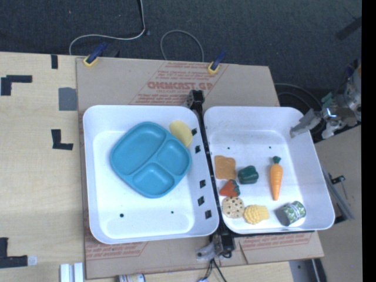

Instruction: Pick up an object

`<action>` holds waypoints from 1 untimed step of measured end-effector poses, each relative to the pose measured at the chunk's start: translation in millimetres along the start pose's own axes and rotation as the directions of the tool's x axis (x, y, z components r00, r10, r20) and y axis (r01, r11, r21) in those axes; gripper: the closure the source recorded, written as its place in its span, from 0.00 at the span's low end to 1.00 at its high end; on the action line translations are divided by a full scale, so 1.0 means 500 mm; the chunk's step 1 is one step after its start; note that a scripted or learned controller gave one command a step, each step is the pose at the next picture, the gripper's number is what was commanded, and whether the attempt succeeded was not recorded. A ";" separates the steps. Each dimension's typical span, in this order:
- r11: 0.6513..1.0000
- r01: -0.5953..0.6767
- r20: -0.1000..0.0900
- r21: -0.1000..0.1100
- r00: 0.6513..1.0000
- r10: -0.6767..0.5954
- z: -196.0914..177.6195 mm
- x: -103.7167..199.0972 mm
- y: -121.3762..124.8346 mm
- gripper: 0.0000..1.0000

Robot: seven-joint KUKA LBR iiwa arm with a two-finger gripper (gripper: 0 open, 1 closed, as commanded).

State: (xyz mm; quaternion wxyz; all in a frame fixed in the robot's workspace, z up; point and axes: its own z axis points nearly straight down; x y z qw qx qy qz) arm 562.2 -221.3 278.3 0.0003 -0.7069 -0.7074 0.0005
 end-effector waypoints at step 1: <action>1.000 -0.001 -0.006 0.017 1.000 0.001 0.310 -0.001 -0.043 0.00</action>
